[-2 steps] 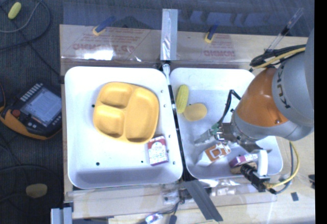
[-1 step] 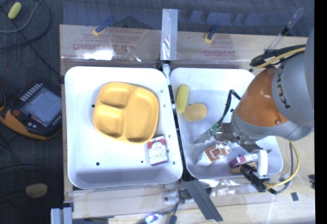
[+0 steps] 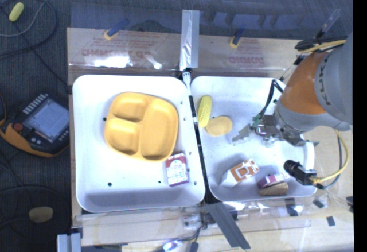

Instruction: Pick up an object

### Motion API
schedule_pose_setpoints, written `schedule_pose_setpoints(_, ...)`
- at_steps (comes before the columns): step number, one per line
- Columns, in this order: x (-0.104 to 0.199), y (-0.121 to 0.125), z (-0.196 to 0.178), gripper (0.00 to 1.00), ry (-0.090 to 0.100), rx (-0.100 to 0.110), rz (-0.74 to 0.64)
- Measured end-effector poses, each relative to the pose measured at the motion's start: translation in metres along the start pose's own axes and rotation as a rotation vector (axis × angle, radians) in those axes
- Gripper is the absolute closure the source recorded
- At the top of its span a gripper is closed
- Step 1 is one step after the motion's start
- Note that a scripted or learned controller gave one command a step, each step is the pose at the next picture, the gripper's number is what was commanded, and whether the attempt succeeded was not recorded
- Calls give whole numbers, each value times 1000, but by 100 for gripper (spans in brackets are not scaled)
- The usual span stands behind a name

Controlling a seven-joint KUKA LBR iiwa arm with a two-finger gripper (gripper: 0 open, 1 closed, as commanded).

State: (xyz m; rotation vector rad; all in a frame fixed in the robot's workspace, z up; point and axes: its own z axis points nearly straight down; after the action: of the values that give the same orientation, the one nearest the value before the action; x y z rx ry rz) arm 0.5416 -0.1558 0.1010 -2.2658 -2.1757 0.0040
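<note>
The arm (image 3: 312, 90) is reaching in over the right bin (image 3: 229, 87), its orange band sitting above the wrist, and the gripper (image 3: 265, 129) is hanging over the bin's middle, with nothing showing between its tips; whether it is apart or together, I cannot tell from up here.

Nearest to it on the left, the round yellow piece (image 3: 219, 126) is lying on the bin floor, with no clear long axis. Just beside that, the corn cob (image 3: 204, 110) is lying against the divider between the bins, its long axis running up and down the view.

Below the gripper, the small orange carton (image 3: 243, 170) is lying slightly tilted, and the brown and purple item (image 3: 272, 185) is resting near the bin's lower wall, lengthwise left to right.

Over in the left bin (image 3: 92, 182), the yellow divided tray (image 3: 141, 125) is sitting, with a red box (image 3: 177, 169) just below it.
</note>
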Motion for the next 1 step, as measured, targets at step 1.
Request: schedule_pose_setpoints(1, 34, -55, 10, 0, -5, -18, -65)
